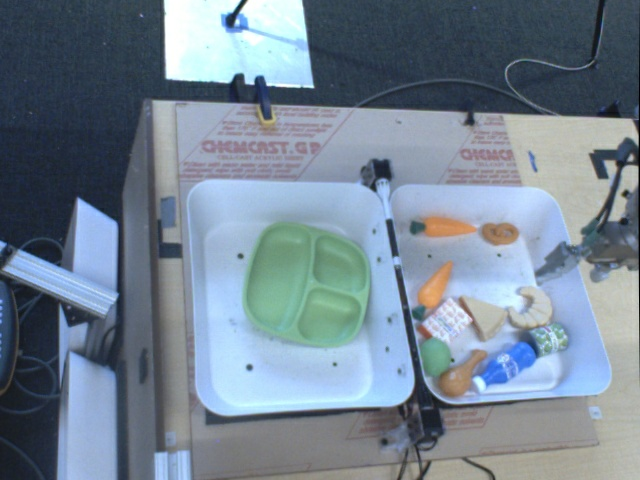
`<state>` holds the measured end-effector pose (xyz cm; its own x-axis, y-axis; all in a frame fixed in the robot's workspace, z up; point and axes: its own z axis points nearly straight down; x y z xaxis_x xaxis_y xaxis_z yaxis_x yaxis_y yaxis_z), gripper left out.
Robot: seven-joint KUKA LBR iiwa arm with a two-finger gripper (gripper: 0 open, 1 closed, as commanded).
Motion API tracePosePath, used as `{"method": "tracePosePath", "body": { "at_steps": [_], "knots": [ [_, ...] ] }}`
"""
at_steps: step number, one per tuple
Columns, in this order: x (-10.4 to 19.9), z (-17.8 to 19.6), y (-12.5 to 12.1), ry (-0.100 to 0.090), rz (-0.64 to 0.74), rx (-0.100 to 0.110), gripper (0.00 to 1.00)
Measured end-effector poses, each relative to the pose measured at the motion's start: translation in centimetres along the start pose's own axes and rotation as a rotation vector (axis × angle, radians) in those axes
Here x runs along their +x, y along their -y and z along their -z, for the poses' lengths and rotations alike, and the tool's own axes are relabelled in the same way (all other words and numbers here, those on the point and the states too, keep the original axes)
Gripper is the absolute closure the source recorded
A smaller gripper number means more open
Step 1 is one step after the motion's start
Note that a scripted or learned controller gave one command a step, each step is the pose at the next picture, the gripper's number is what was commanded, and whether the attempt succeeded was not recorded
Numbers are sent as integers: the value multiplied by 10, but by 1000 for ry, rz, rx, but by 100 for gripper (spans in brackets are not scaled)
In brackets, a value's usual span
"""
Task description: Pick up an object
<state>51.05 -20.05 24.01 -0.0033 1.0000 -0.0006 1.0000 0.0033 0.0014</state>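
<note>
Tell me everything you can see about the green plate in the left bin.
The green plate is pale green, looks like plastic, and has rounded corners. Raised ridges divide it into three compartments: one large at its left, two smaller at its right. All three look empty. It lies flat, slightly turned, near the middle of the left bin, touching only the bin floor.

You see two white bins (215, 368); left one has one green divided plate (307, 283). Right one has two carrots (445, 227), one blue bottle (505, 364), one drumstick (461, 375), one croissant (531, 308).
</note>
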Motion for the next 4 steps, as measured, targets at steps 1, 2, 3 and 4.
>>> {"method": "tracePosePath", "body": {
  "at_steps": [1,2,3,4],
  "knots": [
    [74,-91,-67,-2,1,2,0],
    [112,-112,-70,-1,1,2,0],
    [114,-157,-73,-1,-1,2,0],
    [114,-146,-74,0,1,-1,100]
  ]
}}
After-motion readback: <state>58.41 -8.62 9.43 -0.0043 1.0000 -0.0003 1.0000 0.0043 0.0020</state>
